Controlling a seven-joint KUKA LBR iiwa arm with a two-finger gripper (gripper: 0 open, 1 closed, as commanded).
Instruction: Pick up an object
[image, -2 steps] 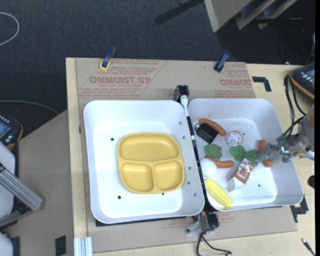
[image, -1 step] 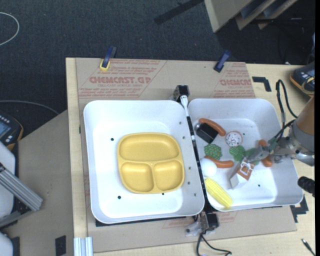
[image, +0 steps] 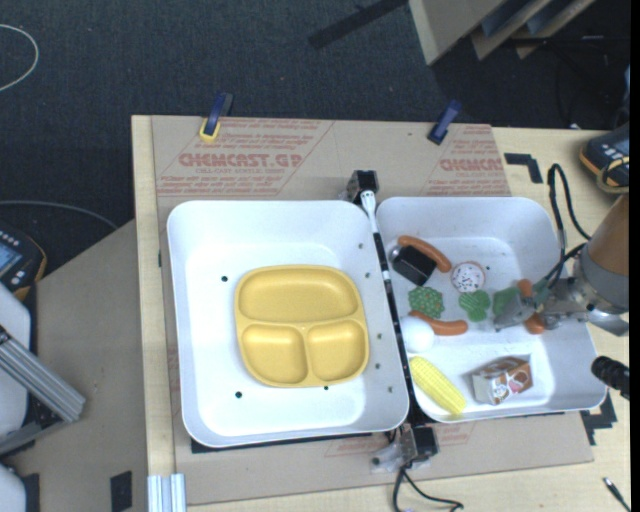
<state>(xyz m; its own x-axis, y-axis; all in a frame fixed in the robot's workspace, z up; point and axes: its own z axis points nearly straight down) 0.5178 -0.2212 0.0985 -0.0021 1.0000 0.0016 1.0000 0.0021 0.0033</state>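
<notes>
- Camera view: two white bins sit side by side on the bench — the left bin and the right bin.
- A yellow divided tray lies at the middle of the left bin, its three compartments bare.
- The arm reaches in over the right bin's right edge, and the gripper is low near that edge; whether it is open or closed on anything cannot be told at this size.
- Just beside the gripper are a green toy piece and a small orange piece.
- Toward the bin's far left corner lie an orange sausage and a black block, touching.
- At the middle: a round speckled piece, two green leafy pieces and a second sausage.
- Along the near edge — a white egg, a yellow corn cob and a brown-and-white packet.
</notes>
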